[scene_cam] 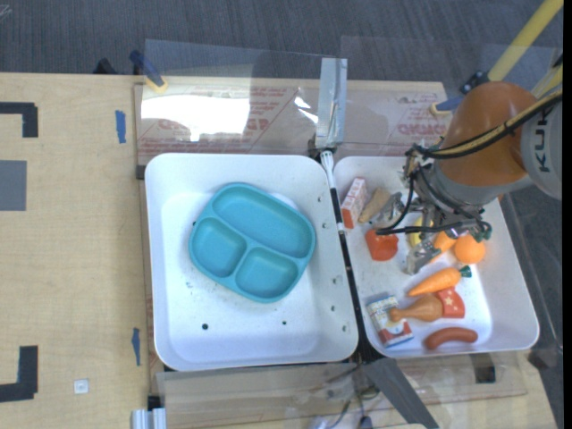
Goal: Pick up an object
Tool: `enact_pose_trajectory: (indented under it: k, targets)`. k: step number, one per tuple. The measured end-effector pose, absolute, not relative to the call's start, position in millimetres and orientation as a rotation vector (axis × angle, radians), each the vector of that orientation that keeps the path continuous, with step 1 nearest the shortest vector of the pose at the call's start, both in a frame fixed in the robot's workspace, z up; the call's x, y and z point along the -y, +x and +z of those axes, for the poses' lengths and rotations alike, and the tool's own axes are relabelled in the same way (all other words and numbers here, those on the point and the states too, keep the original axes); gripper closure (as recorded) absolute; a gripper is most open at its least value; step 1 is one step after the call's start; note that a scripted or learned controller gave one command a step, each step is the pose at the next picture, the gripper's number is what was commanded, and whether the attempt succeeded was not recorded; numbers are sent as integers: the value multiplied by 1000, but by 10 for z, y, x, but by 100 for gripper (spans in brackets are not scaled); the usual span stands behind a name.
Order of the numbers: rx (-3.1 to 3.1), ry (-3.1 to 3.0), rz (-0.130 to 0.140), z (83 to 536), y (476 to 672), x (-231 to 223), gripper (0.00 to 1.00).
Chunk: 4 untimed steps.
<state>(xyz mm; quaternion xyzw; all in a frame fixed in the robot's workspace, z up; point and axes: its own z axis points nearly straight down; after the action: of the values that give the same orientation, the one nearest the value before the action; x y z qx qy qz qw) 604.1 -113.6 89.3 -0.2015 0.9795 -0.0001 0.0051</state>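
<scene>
Toys crowd the right bin [523, 324], and my gripper [422, 259] hangs low among them, near the middle of that bin. Whether my fingers are spread or closed I cannot tell; cables and the wrist blur them, and nothing visibly sits between them. The carrot [438, 281] lies just below and slightly to the right of my tips, its long axis slanting up toward the right edge. The red cup [382, 245] sits just to their left, the orange [468, 250] to the right. I judge the carrot nearest.
</scene>
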Motion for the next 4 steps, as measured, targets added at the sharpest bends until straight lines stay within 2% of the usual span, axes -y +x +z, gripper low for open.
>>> enact_pose_trajectory:
  k: [1, 2, 3, 4]
  targets:
    - [-3053, -629, -7, 1033, 6081, 1126, 100]
    - [-3054, -630, -6, 1024, 6077, 1126, 0]
    - [-3084, -520, -4, 896, 5809, 1074, 0]
    - [-3071, -521, -8, 1033, 5848, 1060, 100]
